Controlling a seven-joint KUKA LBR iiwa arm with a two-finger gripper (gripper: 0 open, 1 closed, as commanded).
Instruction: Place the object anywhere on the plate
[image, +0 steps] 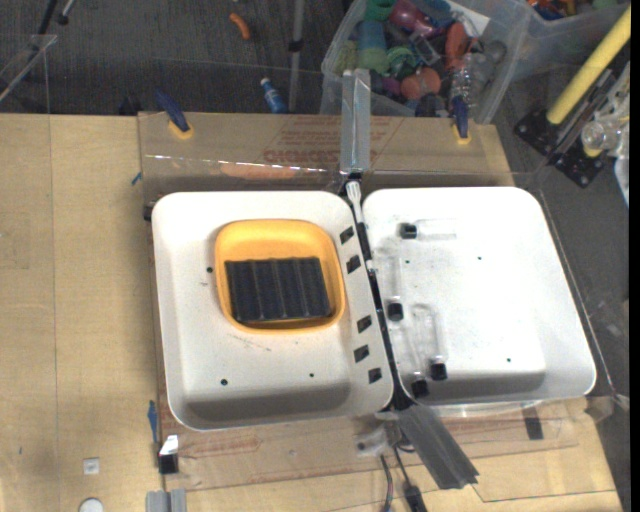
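The plate (275, 230) is orange-yellow, squarish with rounded corners, and sits in the left bin (190, 340), toward that bin's far right part, close to the seam between the two bins. The object (278, 290), a dark flat block with lengthwise ribs, lies on the plate. It covers the plate's middle and near part, its near edge reaching the plate's near rim, while a bare strip of orange shows beyond it on the far side. It lies flat, with its long sides roughly square to the plate.

The state of the pincer cannot be told from this view.

The right bin (500, 300) is just beside the left one. A dark strip (362, 290) with a row of small black squares runs along the seam. Along the right bin's left side there are faint clear pieces with small black caps (407, 231); what they are is hard to tell.

Both bins rest on the wooden counter (70, 300). A grey post (355, 120) rises at the far end of the seam, and a grey bar (440, 452) juts out at the near end. Blue clamps (178, 122) grip a clear sheet behind the bins. Beyond it is a clear tub (420, 45) of colourful toys.
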